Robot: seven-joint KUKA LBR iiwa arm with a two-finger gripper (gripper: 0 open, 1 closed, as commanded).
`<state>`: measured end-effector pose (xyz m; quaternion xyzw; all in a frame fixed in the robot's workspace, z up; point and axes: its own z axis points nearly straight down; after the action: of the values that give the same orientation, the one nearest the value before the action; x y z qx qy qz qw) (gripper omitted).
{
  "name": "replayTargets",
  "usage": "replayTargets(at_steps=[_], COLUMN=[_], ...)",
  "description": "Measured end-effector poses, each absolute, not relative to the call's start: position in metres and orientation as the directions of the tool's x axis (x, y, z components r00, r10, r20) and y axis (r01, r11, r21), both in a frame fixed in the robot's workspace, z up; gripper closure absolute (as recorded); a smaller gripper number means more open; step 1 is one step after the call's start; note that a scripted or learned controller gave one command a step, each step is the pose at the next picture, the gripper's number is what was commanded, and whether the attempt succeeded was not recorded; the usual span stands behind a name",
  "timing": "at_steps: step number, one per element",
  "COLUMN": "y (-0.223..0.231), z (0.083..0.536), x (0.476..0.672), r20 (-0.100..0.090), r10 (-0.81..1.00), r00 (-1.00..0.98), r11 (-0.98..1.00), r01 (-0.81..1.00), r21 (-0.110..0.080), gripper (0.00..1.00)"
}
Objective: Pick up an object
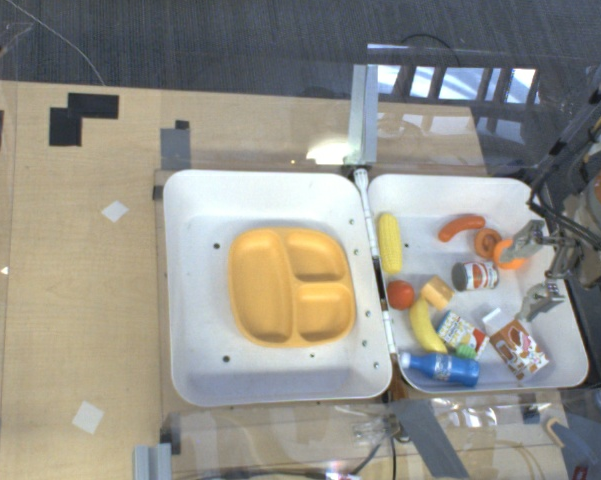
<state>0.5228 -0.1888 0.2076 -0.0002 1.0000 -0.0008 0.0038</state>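
Observation:
The right bin (450,190) holds several toy foods: a corn cob (389,242), a sausage (462,227), an orange ring piece (495,246), a small can (475,276), a tomato (401,294), a cheese cube (437,292), a banana (426,326), a small carton (458,332), a blue bottle (440,369) and a brown packet (518,349). My gripper (534,268) hangs over this bin's right side, just right of the can. It is open, its fingers (528,238) spread wide with nothing between them.
In the left bin (195,268) lies a yellow divided plate (290,286). A raised divider (372,258) runs between the two bins. The arm and its cables (580,208) crowd the right bin's right rim.

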Motion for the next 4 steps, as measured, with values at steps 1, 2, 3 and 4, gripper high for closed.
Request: replayTargets(at_steps=[1,2,3,4], y=[-0.206,-0.205,-0.205,-0.205], z=[0.219,0.089,0.090,0.119], x=[0.523,0.560,0.554,0.552], r20=[-0.009,-0.014,-0.016,-0.011], r10=[-0.330,-0.043,0.017,-0.065], r00=[-0.944,-0.999,-1.000,-0.998], r11=[0.944,0.999,1.000,0.998], r01=[-0.330,-0.043,0.017,-0.064], r21=[-0.006,-0.004,-0.003,-0.003], gripper=[0.00,0.00,0.00,0.00])
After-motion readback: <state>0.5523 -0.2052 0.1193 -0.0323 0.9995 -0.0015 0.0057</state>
